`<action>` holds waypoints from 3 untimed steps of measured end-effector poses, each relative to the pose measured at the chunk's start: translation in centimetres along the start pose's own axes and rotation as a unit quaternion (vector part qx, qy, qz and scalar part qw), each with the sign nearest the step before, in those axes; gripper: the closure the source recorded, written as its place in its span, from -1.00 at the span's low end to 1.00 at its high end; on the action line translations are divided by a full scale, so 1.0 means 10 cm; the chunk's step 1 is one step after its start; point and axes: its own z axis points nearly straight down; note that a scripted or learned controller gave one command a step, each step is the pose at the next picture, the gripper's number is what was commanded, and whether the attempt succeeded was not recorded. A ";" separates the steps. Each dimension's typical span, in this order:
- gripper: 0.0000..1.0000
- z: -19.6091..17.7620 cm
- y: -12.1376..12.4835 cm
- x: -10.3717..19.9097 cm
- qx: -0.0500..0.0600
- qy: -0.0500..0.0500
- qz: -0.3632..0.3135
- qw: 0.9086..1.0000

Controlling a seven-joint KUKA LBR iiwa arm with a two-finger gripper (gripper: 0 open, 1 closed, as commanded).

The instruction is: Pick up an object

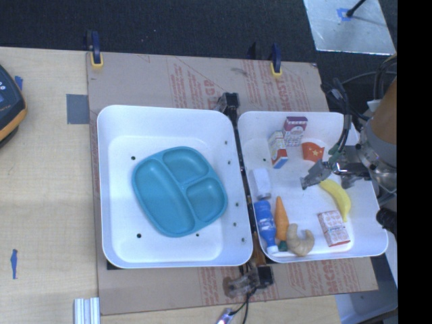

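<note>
Your pincer [317, 175] hangs open, holding nothing, at the banana's [339, 197] ten o'clock; red carton [333, 228] print is unreadable.

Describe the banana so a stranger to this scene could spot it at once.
Go to the right-hand shallow white bin, then its right side, just below the end effector. There lies the curved yellow banana, above a small red-and-white printed box. It is that bin's one plain yellow, crescent-shaped thing.

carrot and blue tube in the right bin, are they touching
Touching. The camera view shows the carrot lying right against the blue tube along their sides, with no white bin floor visible between them.
</note>
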 end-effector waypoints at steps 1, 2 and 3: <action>-1.00 0.51 0.48 0.21 0.000 -0.001 0.000 1.000; -1.00 1.47 0.08 0.09 -0.001 -0.003 0.002 1.000; 1.00 1.37 0.08 0.09 0.000 -0.002 -0.001 1.000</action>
